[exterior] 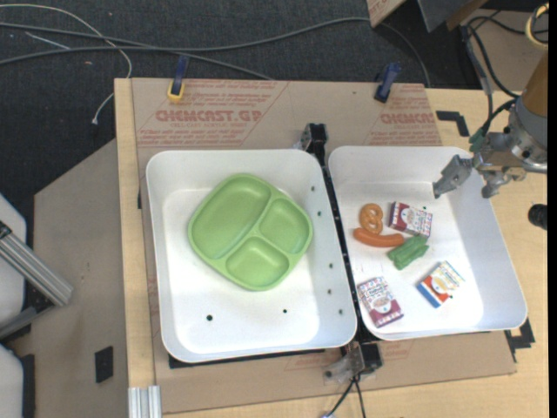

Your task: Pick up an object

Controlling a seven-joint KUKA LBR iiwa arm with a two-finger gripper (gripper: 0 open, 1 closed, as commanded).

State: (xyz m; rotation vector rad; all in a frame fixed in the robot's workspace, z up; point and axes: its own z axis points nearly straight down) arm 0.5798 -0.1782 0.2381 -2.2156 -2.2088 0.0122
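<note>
My gripper (471, 179) hangs over the back right corner of the right bin (500, 259), open, with nothing between its fingers. Below and to its left lie the loose items: a red-and-white box (410, 220), an orange pretzel-shaped piece (372, 215), an orange sausage-like piece (375, 239) and a green piece (407, 252). Nearer the bin's front are a blue, white and red carton (440, 284) and a red-and-white packet (378, 300). The gripper touches none of them.
A green divided plate (251, 231) sits in the left bin (174, 320). Both bins rest on a cardboard sheet (218, 107) held by clamps at the back. Cables run along the floor behind and at the bench's right.
</note>
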